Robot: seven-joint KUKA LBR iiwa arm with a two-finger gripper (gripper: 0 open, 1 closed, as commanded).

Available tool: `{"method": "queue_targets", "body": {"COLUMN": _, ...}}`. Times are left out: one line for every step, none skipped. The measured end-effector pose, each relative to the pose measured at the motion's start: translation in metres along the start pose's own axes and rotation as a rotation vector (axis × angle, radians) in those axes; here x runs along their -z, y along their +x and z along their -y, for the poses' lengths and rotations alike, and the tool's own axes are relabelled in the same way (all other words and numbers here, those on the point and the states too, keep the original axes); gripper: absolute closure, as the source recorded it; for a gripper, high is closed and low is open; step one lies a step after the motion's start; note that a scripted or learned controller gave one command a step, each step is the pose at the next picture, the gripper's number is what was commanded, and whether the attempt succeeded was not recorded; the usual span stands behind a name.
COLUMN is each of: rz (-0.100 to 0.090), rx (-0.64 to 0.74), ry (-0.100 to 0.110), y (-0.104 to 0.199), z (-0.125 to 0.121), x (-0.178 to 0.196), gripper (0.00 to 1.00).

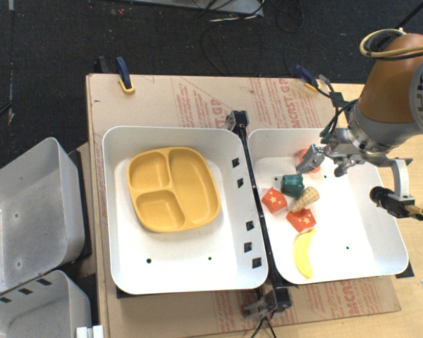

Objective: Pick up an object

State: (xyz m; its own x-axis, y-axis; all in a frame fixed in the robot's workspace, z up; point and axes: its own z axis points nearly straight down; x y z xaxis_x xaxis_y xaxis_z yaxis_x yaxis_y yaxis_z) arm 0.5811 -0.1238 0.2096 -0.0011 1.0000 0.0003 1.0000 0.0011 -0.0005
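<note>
A: Where should the gripper (pixel 323 159) go?

B: Take the teal object (pixel 292 184) as the landmark. The gripper hangs just above and to the right of it, over the right bin (pixel 366 224). Whether it is parted or closed, I cannot tell.

A: What crowds the teal object?

B: A tan piece (pixel 305 198) touches its lower right; a red block (pixel 273 200) lies just below-left, another red block (pixel 301 220) further below, and a banana (pixel 304 253) beyond that.

A: Advice?

B: I would descend straight, centred on the teal object, keeping clear of the tan piece.
</note>
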Motion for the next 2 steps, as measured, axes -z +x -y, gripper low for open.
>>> {"method": "queue_targets", "body": {"rz": 0.0, "rx": -0.003, "ry": 0.004, "y": -0.003, "z": 0.004, "x": -0.044, "gripper": 0.0}}
{"method": "queue_targets", "body": {"rz": 0.001, "rx": -0.003, "ry": 0.003, "y": 0.0, "z": 0.003, "x": -0.107, "gripper": 0.0}}
